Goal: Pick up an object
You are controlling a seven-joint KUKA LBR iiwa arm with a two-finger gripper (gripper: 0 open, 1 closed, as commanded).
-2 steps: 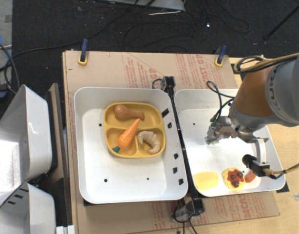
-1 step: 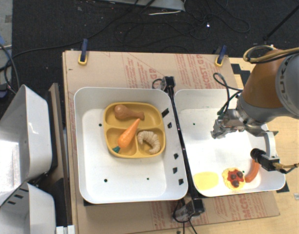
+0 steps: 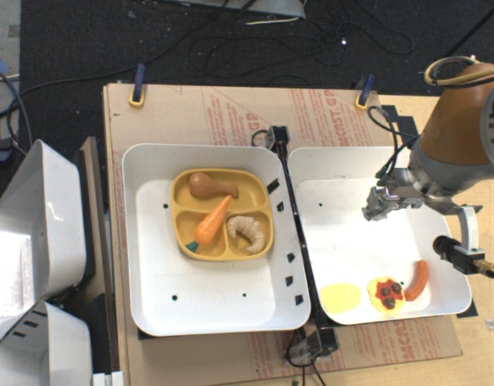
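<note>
Hovering over the right white bin [image 3: 343, 167], my end effector [image 3: 381, 205] sits up-left of the small orange-red sausage [image 3: 417, 281], which lies near the bin's lower right corner, its long axis slanting up-right. Whether my end effector is wide or narrow I cannot tell; it blurs into dark metal.

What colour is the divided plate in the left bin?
Yellow. The divided plate shows clearly in the camera view, holding a drumstick, a carrot and a shrimp.
</note>
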